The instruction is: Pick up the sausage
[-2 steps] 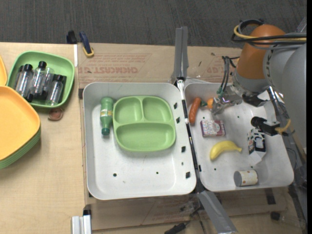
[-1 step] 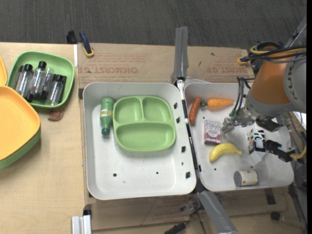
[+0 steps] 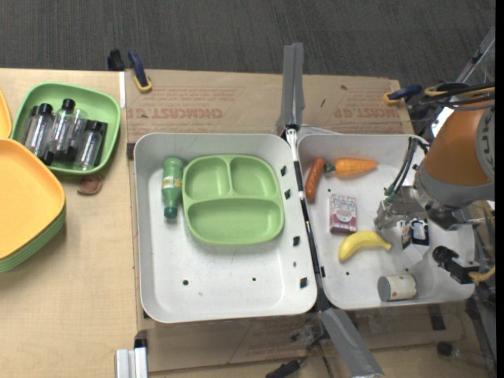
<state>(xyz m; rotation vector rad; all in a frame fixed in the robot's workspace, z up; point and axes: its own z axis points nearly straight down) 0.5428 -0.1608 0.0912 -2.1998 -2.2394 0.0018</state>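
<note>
The sausage [image 3: 313, 179] is a reddish-orange link lying lengthwise near the left wall of the right bin [image 3: 441, 294], at its far end. My gripper [image 3: 392, 216] hangs low over the right side of that bin, about a hand's width right of and nearer than the sausage. It is just above and right of the banana [image 3: 364, 244]. Nothing is visibly held in it.
In the right bin, an orange carrot [image 3: 355, 166] lies just right of the sausage, with a small purple box [image 3: 342, 213] and a tipped can [image 3: 396, 287] nearer. The left bin [image 3: 228, 290] holds a green divided plate [image 3: 234, 198] and a green bottle [image 3: 172, 186].
</note>
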